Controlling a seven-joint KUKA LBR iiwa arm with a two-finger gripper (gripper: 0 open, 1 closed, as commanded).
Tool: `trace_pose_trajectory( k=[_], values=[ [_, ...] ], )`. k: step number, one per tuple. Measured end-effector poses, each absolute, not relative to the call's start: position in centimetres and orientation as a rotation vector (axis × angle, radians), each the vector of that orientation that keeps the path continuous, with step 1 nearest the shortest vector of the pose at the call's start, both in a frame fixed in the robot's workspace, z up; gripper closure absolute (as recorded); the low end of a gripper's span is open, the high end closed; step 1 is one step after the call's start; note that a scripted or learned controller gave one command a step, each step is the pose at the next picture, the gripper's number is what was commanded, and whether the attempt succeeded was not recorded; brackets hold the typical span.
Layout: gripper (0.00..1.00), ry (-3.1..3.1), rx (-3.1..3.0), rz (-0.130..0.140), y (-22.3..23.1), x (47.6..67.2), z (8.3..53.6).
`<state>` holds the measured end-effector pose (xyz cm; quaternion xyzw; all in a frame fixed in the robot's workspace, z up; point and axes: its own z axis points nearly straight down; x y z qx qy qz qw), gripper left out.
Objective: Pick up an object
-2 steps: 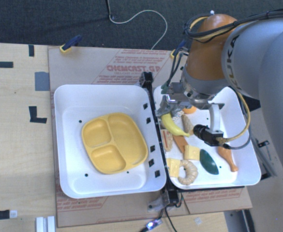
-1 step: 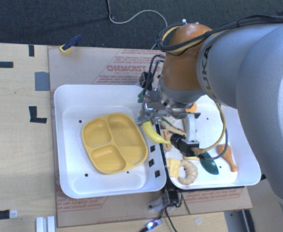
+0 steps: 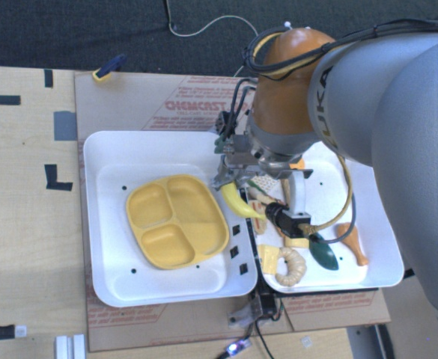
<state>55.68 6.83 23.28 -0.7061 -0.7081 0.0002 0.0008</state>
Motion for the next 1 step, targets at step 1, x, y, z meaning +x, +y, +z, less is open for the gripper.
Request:
trace_pose_trajectory(
  k=[1],
  values=[
    [1.00,-2.221,-2.220,0.007,5.92,56.24,21.49]
  ],
)
